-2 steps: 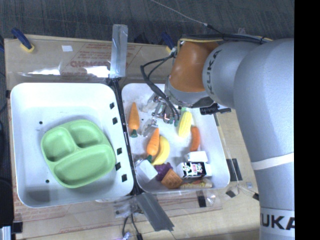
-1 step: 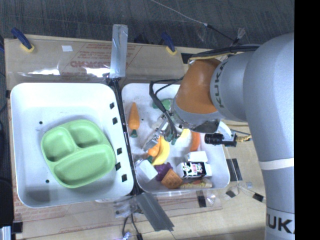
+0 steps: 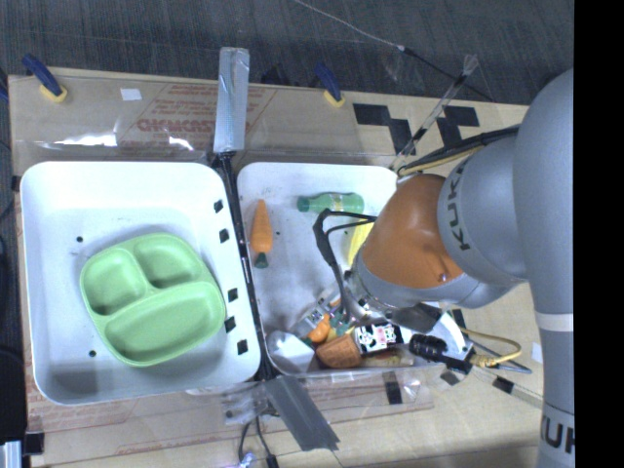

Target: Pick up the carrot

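Observation:
The carrot (image 3: 260, 228) is a short orange cone lying lengthwise near the left wall of the right bin (image 3: 292, 178), its dark stub end toward the front. My gripper (image 3: 338, 317) is low over the bin's front part, below the orange wrist band (image 3: 414, 242), amid a cluster of small items. It is about a hand's width to the right of and in front of the carrot, not touching it. The arm's bulk hides most of the gripper.
A green bottle (image 3: 331, 203) lies at the back of the right bin, and a yellow item (image 3: 359, 238) shows partly behind the wrist. A brown piece (image 3: 341, 351), a small orange piece (image 3: 320, 332) and a silvery item (image 3: 287, 343) crowd the front. The left bin (image 3: 58, 188) holds a green divided plate (image 3: 151, 295).

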